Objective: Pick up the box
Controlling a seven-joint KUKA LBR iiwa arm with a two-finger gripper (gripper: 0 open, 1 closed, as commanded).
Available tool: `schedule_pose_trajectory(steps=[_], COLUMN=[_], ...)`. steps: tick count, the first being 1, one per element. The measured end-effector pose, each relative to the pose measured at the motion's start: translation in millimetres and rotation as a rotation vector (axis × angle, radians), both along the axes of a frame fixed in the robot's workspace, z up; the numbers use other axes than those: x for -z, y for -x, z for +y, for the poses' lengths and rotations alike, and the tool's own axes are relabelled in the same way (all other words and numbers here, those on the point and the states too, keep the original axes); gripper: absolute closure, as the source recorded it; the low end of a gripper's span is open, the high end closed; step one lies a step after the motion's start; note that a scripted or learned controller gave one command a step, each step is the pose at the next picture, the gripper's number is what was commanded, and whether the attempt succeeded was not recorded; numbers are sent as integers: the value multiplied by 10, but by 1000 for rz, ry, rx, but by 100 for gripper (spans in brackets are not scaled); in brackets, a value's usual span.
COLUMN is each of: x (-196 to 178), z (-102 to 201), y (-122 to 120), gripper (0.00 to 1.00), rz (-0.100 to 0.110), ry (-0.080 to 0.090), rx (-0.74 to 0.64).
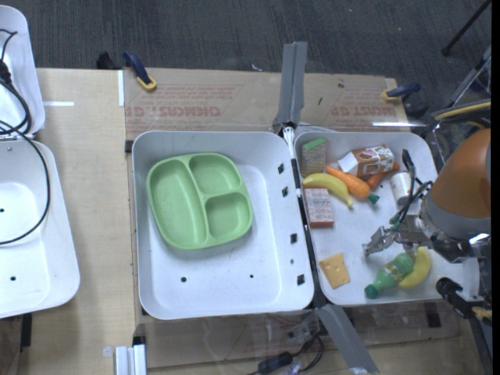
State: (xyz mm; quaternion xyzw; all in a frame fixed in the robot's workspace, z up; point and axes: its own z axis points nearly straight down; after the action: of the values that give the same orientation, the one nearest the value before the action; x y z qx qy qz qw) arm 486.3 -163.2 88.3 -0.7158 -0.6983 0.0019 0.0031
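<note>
Two white bins sit on the bench; the right bin (422, 143) holds a red box (319, 207). Well apart from it, the gripper (380, 242) hovers spread and unladen beside a green bottle (388, 275).

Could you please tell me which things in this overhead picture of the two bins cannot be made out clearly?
- Gripper, camera view: fingers too small and blurred to read against the right bin.
- Second banana: partly covered by the green bottle and the arm.
- Small red box: its print is too small to read.
- Orange carton: label too blurred to read.
</note>
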Motion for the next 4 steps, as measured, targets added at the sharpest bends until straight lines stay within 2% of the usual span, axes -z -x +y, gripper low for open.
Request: schedule_pose_trajectory(steps=[1,2,3,4], x=[-60,-3,-3,-3], z=[-8,-41,-41,-485], y=[1,-8,-8,-495], gripper=[100,100,0,0], rz=[4,-1,-1,-4], ry=[-1,-1,-1,-4], rx=[1,-107,-107,-265])
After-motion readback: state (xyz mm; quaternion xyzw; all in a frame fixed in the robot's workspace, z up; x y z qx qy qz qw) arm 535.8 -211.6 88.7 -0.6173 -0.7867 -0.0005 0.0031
